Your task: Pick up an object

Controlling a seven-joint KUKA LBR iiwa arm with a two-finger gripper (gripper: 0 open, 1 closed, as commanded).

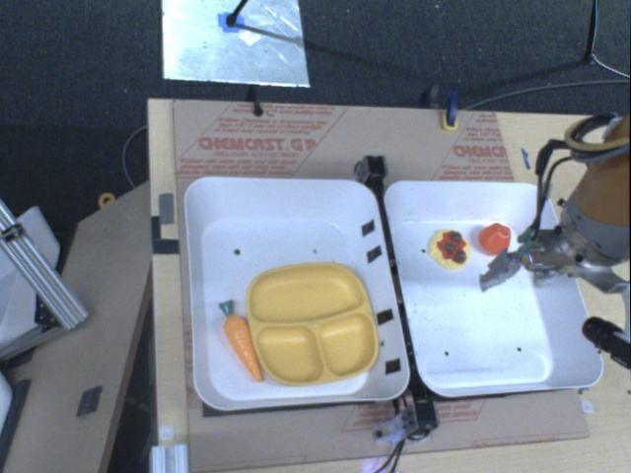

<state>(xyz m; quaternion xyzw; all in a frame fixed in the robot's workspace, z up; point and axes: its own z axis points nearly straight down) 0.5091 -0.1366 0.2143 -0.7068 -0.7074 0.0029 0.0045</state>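
Now | gripper [501, 270] open, empty | red tomato [495, 236] just above it, apart

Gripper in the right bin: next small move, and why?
Probably nudge the gripper up-left toward the red object and descend. It sits low in the right bin, just beside that object, with nothing visibly between its fingers. The small pizza-like piece lies farther left.

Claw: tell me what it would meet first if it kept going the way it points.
The claw points left and slightly down across the right bin; likely bare floor, passing below the small pizza. Depth is unclear.
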